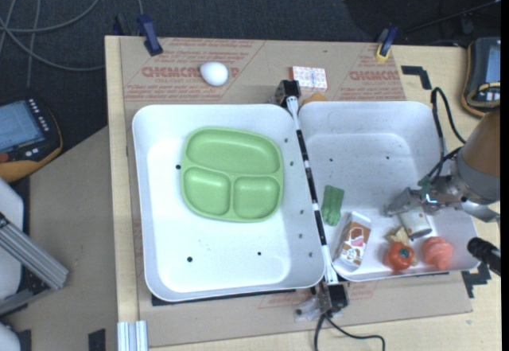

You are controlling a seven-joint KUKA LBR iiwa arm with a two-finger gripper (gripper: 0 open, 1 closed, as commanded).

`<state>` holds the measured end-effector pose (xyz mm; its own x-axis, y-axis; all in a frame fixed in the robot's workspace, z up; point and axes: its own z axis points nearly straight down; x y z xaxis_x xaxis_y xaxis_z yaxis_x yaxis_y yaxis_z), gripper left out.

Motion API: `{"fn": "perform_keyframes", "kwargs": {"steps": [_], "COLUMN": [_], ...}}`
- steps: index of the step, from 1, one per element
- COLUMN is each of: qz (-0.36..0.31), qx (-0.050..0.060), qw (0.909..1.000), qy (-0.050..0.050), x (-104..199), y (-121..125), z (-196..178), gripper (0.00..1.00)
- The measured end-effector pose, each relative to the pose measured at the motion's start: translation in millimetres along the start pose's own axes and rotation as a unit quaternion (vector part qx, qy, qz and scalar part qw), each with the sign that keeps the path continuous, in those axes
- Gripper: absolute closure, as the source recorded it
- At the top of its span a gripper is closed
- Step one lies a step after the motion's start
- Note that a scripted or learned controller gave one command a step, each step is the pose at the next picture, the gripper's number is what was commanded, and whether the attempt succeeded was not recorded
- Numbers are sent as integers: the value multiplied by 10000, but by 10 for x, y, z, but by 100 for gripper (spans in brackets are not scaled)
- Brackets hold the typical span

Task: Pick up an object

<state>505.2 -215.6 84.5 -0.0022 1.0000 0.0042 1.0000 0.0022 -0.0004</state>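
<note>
The right white bin (366, 130) holds several small objects along its near side: a green block (332, 204), a white and brown packet (355, 239), an orange-red toy (400, 255) and a red rounded toy (437, 251). My gripper (409, 212) reaches in from the right and hangs low over the bin, just above the orange-red toy and left of the red one. I see nothing clearly held in it. The arm's wrist (481, 162) covers the bin's right rim.
The left white bin (159, 206) carries a green divided plate (232, 173). On the cardboard behind the bins lie a white egg (213, 72) and a pink checkered block (309, 77). A black cable (439, 115) runs down to the wrist.
</note>
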Motion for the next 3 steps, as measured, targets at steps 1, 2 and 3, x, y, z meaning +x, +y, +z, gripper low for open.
{"fn": "perform_keyframes", "kwargs": {"steps": [1,2,3], "qz": [-7,18,12], "qx": [-27,22,-9], "qw": [10000,10000,10000], "qy": [-17,-17,-30], "x": [834,744,18], "y": [537,-265,562], "z": [-1144,-101,-251], "gripper": [0,0,0]}}
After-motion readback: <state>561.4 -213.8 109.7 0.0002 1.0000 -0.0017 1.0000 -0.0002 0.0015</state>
